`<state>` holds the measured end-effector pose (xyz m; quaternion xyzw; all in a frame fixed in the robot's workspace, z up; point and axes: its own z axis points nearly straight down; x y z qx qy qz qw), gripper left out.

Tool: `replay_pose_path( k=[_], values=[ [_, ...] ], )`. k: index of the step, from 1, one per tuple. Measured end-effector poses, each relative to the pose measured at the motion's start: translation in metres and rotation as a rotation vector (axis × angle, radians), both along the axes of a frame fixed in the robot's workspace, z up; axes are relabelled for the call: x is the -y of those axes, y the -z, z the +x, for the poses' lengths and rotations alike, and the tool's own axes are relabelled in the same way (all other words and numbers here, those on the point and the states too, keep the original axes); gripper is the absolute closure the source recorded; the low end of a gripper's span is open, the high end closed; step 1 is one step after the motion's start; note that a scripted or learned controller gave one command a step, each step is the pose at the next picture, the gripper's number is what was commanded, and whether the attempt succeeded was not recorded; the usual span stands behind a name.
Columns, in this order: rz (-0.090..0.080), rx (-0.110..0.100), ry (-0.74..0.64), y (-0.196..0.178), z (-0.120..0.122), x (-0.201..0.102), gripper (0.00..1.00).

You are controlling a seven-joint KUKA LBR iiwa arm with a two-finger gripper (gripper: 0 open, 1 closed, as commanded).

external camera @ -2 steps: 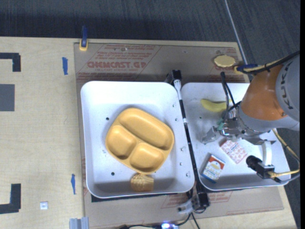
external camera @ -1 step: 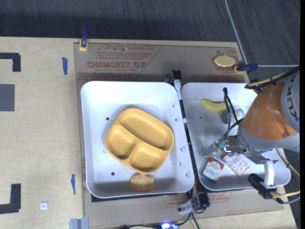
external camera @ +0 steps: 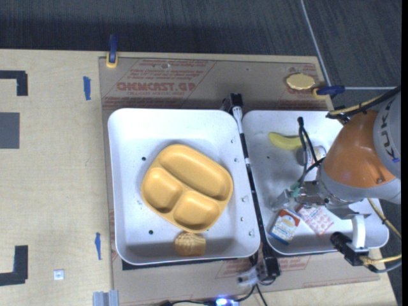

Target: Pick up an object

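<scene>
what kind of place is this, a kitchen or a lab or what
Most likely a robotics lab bench set up for grasping trials, not a kitchen. Two shallow white bins sit side by side on a taped board, toy-like items such as a yellow divided tray lie in them, and a grey-and-orange arm reaches in.

The arm enters from the right edge of the frame, at mid-height. Its orange band bulges at centre right, with the grey wrist just below it, pointing down and to the left. The gripper sits at the lower right of the frame, largely hidden beneath the wrist and tangled cables.
</scene>
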<state>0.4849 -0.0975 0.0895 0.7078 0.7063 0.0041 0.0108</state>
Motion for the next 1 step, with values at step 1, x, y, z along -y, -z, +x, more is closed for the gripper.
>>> replay_pose_path(
  k=[1],
  values=[
    [-0.001, 0.001, 0.000, 0.0001, -0.0001, -0.0001, 0.00]
  ],
)
